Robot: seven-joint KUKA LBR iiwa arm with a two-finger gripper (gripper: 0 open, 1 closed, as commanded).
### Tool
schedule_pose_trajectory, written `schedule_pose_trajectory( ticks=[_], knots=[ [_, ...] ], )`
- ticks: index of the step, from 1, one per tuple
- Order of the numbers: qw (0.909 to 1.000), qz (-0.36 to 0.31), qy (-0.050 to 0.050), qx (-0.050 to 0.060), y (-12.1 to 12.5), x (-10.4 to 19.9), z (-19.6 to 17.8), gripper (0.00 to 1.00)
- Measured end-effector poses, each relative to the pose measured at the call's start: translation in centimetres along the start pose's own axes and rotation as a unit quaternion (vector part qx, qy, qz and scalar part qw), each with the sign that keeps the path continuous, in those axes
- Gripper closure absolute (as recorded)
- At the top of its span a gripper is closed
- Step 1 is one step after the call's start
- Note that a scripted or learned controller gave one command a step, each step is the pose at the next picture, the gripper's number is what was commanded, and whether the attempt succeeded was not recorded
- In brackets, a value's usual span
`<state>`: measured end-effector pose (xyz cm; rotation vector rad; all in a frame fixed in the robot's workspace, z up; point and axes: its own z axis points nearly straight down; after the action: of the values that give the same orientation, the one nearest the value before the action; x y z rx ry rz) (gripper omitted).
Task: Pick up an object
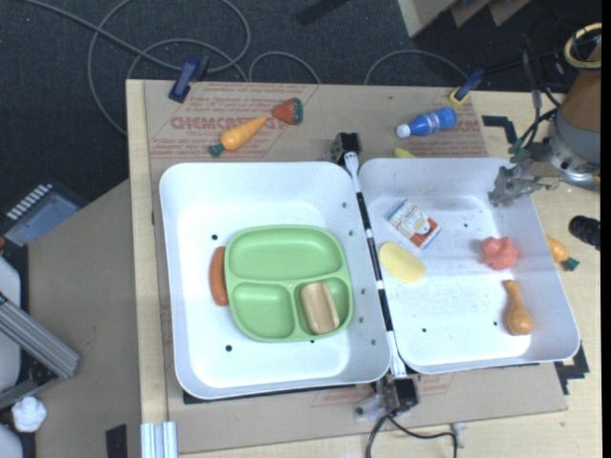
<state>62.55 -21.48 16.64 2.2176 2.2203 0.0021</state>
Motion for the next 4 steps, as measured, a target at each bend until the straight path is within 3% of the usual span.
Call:
schedule_pose_trajectory(
  ticks=[1,2,3,4],
  knots=[
    [1.0,0.001,0.001,0.002,-5.7,-0.9,2.2,1.0],
    [1.0,0.0,0.0,-0.001,-2.3,0.4,-2.2,1.0],
    [1.0,0.001,0.001,0.002,-5.0,-0.9,-1.5,1.0],
    [1.0,0.001,0.001,0.002,-4.9,-0.9,-1.5,0.0]
  ],
)
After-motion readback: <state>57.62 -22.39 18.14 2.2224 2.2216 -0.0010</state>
